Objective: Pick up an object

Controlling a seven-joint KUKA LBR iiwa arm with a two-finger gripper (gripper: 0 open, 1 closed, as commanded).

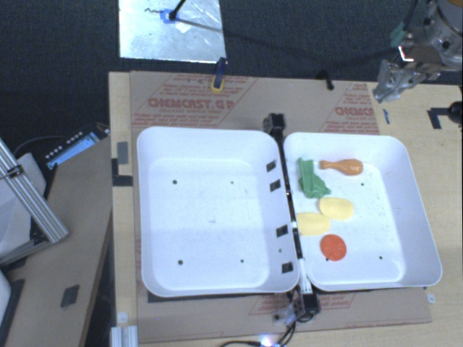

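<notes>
We see the claw (396, 78) parked above the table's far right, outside the right white shallow bin (416, 186); we can't tell its state. Nothing picked yet. Candidates lie inside: orange drumstick-shaped toy (341, 166), green piece (312, 179), two yellow lumps (336, 208), red disc (333, 247).

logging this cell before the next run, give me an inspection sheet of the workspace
surface: bench with two white bins, left bin and right bin, clipped together at the middle
job's things: all in the right bin: orange drumstick, green piece, two yellow pieces, red disc
clutter: yellow clip on the bench's far edge
grippers: gripper above the bench's far right corner, away from the bins, holding nothing visible
cables: black cable across the floor
surroundings: foil sheet on dark carpet; metal frame at left
</notes>
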